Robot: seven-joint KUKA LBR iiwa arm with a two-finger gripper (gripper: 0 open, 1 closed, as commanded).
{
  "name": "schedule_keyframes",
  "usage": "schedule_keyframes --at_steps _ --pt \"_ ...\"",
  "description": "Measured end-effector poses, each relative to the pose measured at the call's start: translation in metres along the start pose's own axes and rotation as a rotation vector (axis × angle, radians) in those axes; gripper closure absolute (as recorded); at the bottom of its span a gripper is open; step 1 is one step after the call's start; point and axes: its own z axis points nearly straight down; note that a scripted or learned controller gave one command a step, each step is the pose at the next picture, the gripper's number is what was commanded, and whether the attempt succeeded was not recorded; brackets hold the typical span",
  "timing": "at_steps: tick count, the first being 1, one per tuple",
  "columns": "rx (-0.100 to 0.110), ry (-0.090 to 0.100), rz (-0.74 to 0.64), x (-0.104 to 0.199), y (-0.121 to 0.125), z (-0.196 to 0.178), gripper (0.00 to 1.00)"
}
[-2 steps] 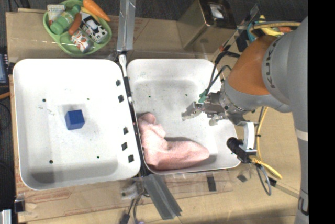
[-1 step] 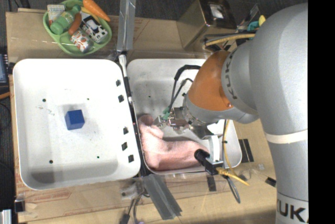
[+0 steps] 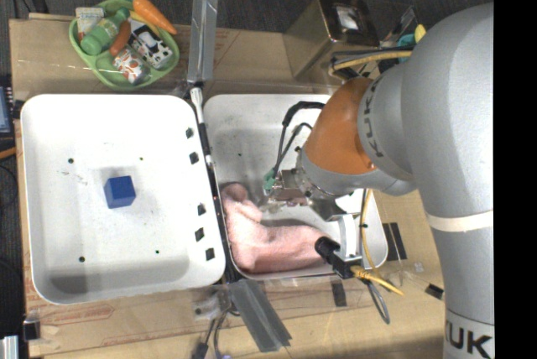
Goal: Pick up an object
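Pincer (image 3: pixel 281 191) low in right white bin (image 3: pixel 252 118), just above soft pink folded cloth (image 3: pixel 264 236) along the bin's near side; its grip state: cannot tell; best to bite a raised fold, lift straight.

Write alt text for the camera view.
A grey and orange robot arm reaches into the right white bin, its gripper low over a pink cloth. The left white bin holds a blue cube.

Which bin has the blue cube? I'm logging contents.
The left white bin holds the blue cube; the right white bin, where the arm reaches, holds a pink cloth.
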Motion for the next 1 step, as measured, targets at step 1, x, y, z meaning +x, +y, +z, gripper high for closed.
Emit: schedule_keyframes --at_steps 1 --pt "0.000 0.000 0.000 0.0001 0.0000 0.0000 0.00"
